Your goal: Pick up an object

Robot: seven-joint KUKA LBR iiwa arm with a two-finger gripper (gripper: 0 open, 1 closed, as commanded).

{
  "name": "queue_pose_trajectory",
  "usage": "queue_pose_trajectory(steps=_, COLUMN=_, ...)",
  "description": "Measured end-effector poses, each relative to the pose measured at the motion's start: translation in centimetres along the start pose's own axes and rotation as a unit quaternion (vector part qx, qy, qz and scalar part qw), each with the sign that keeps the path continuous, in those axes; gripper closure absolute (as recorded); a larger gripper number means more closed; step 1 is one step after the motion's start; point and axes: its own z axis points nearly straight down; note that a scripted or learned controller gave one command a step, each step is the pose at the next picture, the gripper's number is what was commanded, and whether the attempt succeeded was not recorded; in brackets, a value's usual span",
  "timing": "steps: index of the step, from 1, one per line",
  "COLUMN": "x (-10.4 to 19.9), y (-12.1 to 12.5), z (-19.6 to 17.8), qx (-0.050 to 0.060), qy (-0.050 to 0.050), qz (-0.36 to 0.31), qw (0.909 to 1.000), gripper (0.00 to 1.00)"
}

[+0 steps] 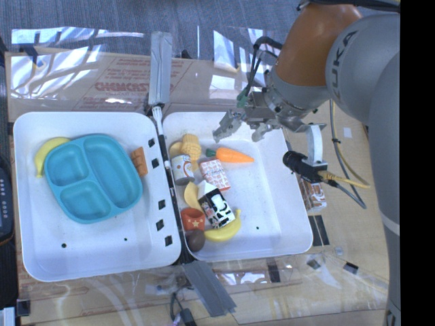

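My gripper hangs over the back of the right bin, open, with nothing between its fingers. An orange carrot lies just below it, apart from the fingertips. Left of the carrot are a yellow corn cob and a small can. A red-and-white box, a black-and-white carton, a banana, a red cup and a brown round item crowd the bin's left side.
The left bin holds a blue divided plate, a yellow banana at its far-left rim and a small orange piece. The arm's grey body looms over the right side. The right bin's right half is bare floor.
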Motion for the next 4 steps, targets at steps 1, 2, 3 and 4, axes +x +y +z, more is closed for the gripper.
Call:
queue_pose_trajectory(steps=1, x=-4.0, y=-2.2, z=11.2, qx=0.004, qy=0.000, qz=0.078, qw=0.9970, gripper=0.00)
queue_pose_trajectory(steps=2, x=-1.4, y=-5.1, z=16.8, qx=-0.009, qy=-0.003, qz=-0.051, qw=0.9987, gripper=0.00)
queue_pose_trajectory(steps=3, x=-1.1, y=-5.3, z=16.3, qx=-0.005, qy=0.000, qz=-0.053, qw=0.9986, gripper=1.00)
queue_pose_trajectory(steps=4, x=-1.1, y=-5.3, z=16.4, qx=-0.005, qy=-0.001, qz=-0.053, qw=0.9986, gripper=0.00)
